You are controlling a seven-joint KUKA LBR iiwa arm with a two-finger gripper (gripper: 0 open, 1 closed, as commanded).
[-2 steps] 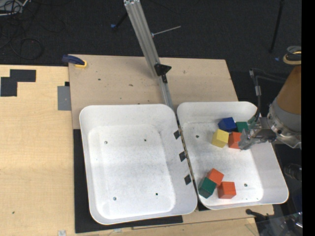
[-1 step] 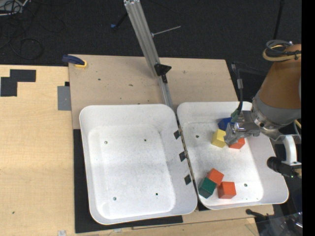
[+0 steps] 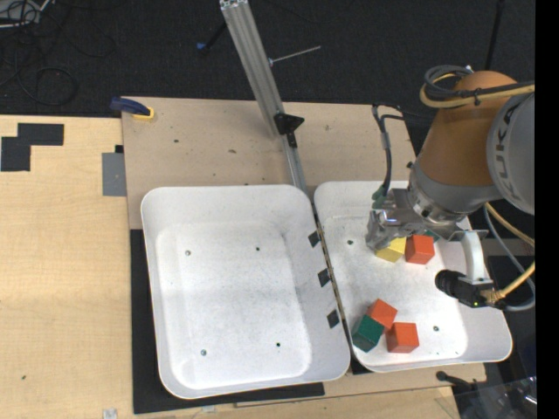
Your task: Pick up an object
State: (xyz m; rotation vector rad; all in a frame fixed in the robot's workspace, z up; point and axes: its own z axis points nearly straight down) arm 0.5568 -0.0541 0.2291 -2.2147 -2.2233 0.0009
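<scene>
Blocks, yellow (image 3: 390,250) and orange (image 3: 420,249), touch beside the gripper (image 3: 385,234). Its grip I cannot tell.

We see an evenly, fairly brightly lit bench (image 3: 218,147) against a dark, almost black background at the top. The two white bins (image 3: 236,321) look bright but not blown out, with a soft grey gradient across the left bin's floor. Shadows are soft and short, falling under the arm (image 3: 463,155) and beside the blocks. The picture is slightly soft and grainy overall, with no clear glare.
</scene>
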